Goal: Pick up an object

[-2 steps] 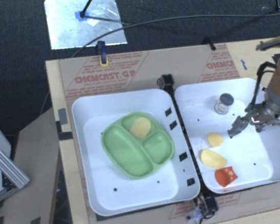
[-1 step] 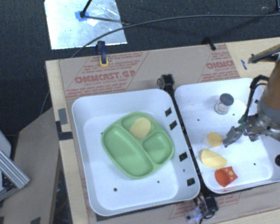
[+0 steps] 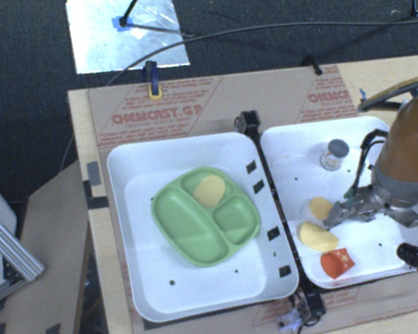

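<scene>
Yellow objects (image 3: 318, 236) lie in the right bin (image 3: 291, 147), one just beside the jaws; red piece (image 3: 337, 262) below them, small grey-capped jar (image 3: 335, 153) toward the back. Gripper (image 3: 333, 216) low over the bin; can't tell if jaws are spread. Left bin (image 3: 128, 166) holds green divided plate (image 3: 191, 234) with a yellow item (image 3: 210, 191).

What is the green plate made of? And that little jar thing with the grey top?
The green plate looks like moulded plastic: one even colour, a soft matte sheen, rounded dividers forming three compartments. The little jar seems to be clear glass or clear plastic with a grey lid, possibly metal; it is too small to be sure.
</scene>
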You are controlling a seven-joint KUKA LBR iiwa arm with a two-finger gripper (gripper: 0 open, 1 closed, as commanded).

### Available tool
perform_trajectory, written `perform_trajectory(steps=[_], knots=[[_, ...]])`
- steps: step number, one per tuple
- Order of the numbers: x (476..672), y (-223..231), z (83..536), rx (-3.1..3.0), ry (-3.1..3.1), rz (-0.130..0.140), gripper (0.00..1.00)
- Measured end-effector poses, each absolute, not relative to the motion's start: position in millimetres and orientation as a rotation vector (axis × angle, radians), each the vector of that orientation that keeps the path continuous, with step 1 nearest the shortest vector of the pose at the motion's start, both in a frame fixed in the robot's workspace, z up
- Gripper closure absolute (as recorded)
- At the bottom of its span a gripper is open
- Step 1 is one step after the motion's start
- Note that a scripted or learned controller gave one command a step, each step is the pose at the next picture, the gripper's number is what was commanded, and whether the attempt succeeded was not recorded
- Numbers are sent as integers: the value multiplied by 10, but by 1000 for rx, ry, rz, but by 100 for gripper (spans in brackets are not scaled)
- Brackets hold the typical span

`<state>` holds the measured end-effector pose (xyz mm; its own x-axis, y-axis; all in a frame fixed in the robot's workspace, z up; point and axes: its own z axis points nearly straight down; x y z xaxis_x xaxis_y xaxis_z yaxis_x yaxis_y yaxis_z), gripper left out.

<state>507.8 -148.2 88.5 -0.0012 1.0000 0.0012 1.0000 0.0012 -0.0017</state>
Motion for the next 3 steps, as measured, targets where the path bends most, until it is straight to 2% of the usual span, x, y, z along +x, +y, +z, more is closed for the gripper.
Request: perform_trajectory(steps=[1, 3], knots=[[5087, -1487, 1009, -2222, -2224, -1, 100], [5167, -1655, 2173, -2221, -2230, -4, 100]])
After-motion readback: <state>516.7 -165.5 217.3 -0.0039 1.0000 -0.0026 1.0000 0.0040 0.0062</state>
